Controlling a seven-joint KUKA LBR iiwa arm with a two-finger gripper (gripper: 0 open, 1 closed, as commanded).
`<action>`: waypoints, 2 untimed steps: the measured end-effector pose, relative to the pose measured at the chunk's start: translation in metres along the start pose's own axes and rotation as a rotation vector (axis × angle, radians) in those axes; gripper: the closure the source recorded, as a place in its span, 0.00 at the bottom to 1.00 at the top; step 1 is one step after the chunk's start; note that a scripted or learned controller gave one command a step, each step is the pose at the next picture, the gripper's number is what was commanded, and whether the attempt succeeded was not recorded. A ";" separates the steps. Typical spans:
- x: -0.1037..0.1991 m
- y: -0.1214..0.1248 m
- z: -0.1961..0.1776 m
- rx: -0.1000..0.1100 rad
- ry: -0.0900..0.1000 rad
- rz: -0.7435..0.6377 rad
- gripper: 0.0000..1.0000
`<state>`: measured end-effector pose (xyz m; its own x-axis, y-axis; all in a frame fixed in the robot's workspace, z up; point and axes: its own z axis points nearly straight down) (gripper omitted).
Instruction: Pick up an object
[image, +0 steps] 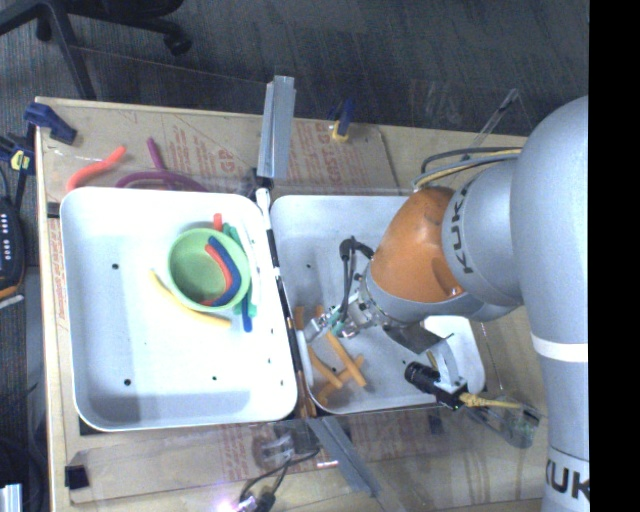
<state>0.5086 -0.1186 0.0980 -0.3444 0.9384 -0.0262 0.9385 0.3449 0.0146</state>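
Wooden sticks (338, 365) lie in a loose heap at the near left corner of the right bin (330, 215), some crossed over others, a few pressed up by the wall next to the left bin (130, 385). From where I stand they look like the target, because the hand (338, 320) is low in that bin, just above the top of the heap and close to the uppermost stick, with the arm (430, 255) bent over it from the right. Whether the hand is wide, narrow or already gripping, I cannot tell; the wrist and the clutter around it hide that, and no stick clearly sits in its grasp. So I judge this to be the reach-and-grasp step, with nothing lifted yet. The next move calls for a clean closing on a single stick, not a crossed pair, and then a straight lift clear of the wall. A stick wedged under its neighbours may slip or drag others along. Over in the left bin a green bowl (200, 268) holds a red piece (226, 258) and a blue piece (240, 285), well apart from the hand and untouched.
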 end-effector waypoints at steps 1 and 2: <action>0.004 0.001 -0.009 0.006 0.014 -0.008 1.00; 0.000 0.000 -0.010 0.005 0.007 -0.003 0.00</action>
<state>0.5082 -0.1180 0.1079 -0.3477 0.9374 -0.0190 0.9375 0.3479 0.0092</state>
